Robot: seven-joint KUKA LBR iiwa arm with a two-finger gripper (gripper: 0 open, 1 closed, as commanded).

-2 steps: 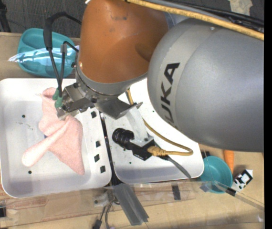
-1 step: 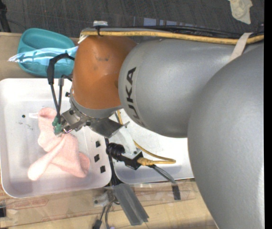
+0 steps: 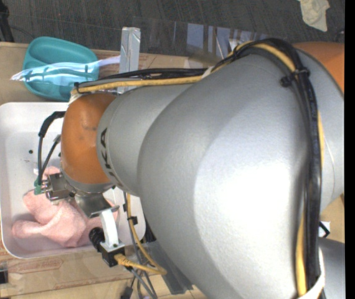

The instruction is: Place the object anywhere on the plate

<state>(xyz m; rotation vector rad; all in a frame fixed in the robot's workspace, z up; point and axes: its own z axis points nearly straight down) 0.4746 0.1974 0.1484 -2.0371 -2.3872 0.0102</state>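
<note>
A soft pink object [image 3: 50, 222] lies in the near left corner of the left white bin [image 3: 6, 142]. The arm's grey body and orange wrist band [image 3: 87, 142] reach over this bin and cover most of it. The gripper [image 3: 52, 189] hangs below the wrist, right above the upper edge of the pink object; a small green piece shows beside it. The arm hides whatever else lies in the bin, and I cannot make out a plate.
A teal scoop-shaped thing [image 3: 56, 64] with a clear wrapper lies on the bench beyond the left bin's far edge. Cables [image 3: 134, 76] run along the arm. A white bracket with a black knob [image 3: 106, 232] sticks out near the bin's front wall.
</note>
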